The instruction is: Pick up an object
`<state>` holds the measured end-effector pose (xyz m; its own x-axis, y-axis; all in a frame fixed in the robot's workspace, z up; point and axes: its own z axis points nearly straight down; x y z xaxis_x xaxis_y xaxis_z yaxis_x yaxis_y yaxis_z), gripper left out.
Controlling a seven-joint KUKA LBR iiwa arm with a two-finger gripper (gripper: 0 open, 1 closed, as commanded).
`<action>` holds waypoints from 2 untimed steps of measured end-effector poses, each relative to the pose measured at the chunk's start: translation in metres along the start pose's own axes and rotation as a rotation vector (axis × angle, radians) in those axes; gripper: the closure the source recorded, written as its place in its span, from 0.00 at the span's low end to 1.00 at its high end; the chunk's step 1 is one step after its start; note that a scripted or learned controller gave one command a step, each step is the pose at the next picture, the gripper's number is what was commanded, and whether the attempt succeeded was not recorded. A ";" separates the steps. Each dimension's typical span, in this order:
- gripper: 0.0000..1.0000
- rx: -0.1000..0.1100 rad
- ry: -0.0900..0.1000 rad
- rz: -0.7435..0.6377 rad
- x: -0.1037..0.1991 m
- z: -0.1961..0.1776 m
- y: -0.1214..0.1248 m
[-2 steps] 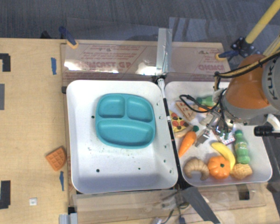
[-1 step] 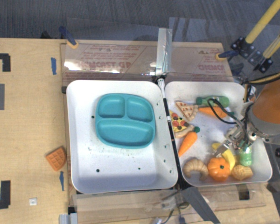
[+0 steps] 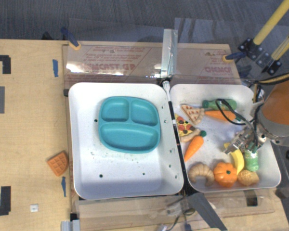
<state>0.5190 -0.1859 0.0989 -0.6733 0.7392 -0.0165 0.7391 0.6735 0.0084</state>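
The claw (image 3: 243, 143) sits low in the right bin (image 3: 272, 179), just above the banana (image 3: 238, 160) (pumpkin (image 3: 225, 173) beside it); its opening is unclear

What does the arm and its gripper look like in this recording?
The arm shows at the right edge as a broad orange band with a grey section beneath it. The gripper is a small metallic, silvery-grey assembly. Thin black cables loop off it across the right bin.
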 end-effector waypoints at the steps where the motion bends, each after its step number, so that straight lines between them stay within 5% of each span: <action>1: 1.00 0.006 0.012 0.055 0.017 -0.104 0.039; 2: 1.00 0.009 0.013 0.221 0.065 -0.139 0.057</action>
